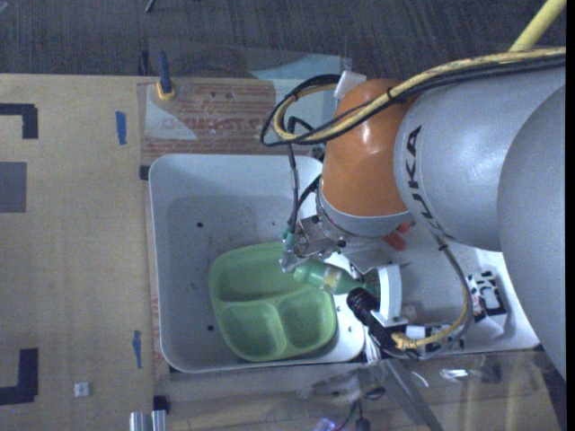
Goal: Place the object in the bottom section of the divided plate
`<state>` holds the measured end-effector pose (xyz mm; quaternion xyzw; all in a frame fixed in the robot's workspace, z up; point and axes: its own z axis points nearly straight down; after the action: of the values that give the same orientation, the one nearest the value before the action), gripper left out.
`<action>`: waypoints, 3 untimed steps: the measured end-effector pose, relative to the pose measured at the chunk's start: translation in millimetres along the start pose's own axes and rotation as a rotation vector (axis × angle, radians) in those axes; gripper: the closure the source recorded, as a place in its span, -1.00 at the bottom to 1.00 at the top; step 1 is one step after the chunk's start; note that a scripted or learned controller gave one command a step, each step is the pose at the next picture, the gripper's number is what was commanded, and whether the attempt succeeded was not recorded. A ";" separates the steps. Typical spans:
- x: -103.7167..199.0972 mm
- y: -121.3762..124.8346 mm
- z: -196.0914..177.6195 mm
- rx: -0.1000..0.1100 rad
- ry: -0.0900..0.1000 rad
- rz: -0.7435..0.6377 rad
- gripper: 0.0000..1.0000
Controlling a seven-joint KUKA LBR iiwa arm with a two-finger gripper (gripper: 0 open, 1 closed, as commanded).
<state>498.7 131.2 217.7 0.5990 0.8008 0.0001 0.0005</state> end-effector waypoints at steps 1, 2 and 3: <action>0.1 -0.1 0.0 0.000 0.000 0.000 -1.00; 0.9 0.8 -9.7 -0.001 -0.001 -0.003 1.00; 8.4 -18.4 56.0 0.003 0.001 0.017 1.00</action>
<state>478.7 134.1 161.7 0.6059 0.7956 -0.0008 -0.0008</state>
